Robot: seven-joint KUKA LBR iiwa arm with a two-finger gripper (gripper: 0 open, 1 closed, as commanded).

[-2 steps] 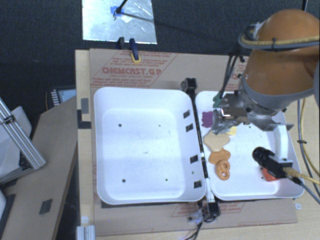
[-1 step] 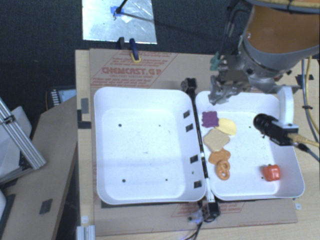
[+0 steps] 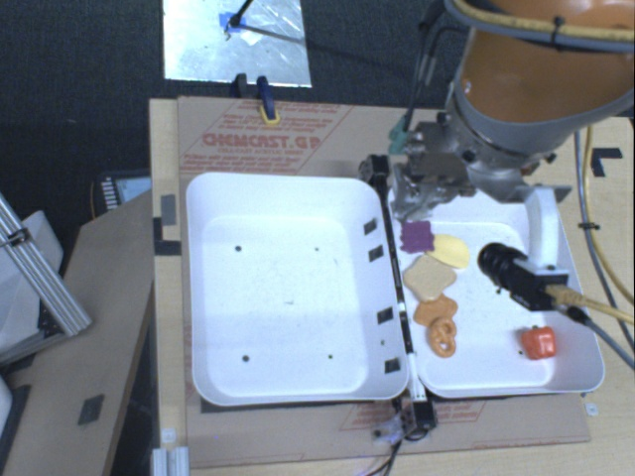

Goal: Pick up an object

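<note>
The right bin [image 3: 585, 370] holds several toy food pieces. A purple piece [image 3: 418, 236] lies at its back left, with a yellow piece [image 3: 452, 252] beside it. Just in front is a tan bread-like slice [image 3: 429, 279], then an orange piece [image 3: 436, 312] and an orange pretzel [image 3: 444, 341]. A red piece [image 3: 538, 342] sits at the front right. My gripper [image 3: 410, 202] hangs low over the bin's back left corner, just behind the purple piece. The arm's grey and orange body hides the back of the bin.
The left bin [image 3: 198, 266] stands beside the right one, with a black-clipped divider [image 3: 392, 286] between them. A black cylinder with a yellow cable [image 3: 516, 274] sticks out over the right bin. A foil sheet [image 3: 236, 26] lies beyond the cardboard base [image 3: 268, 137].
</note>
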